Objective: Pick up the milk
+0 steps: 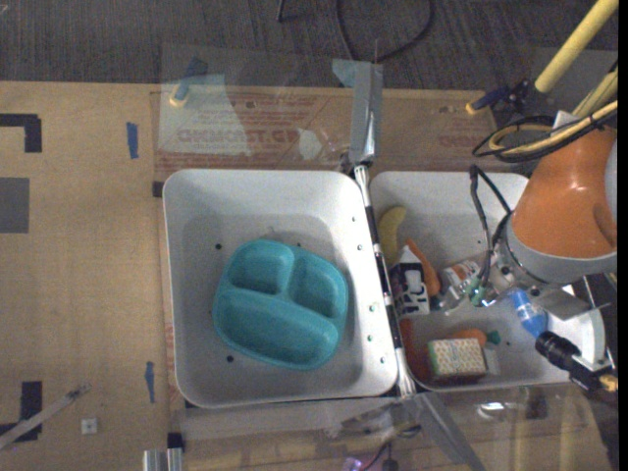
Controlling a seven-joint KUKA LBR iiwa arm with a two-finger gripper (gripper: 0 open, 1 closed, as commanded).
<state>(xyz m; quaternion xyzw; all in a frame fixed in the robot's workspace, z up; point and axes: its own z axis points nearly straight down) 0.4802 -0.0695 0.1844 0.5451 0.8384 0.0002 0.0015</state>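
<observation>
Where the left bin (186,263) holds a teal divided plate (282,303), the right bin (442,189) holds a banana (392,232), what may be the milk (409,288) against its left wall, and the tool (473,290), its opening indiscernible.

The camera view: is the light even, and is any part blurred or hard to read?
Camera view: soft, even light, with faint shadows along the left bin's walls; the teal tray is fairly sharp; the small items in the right bin are blurry; the arm covers that bin's right side; clear sheets above the bins show pale glare.
</observation>
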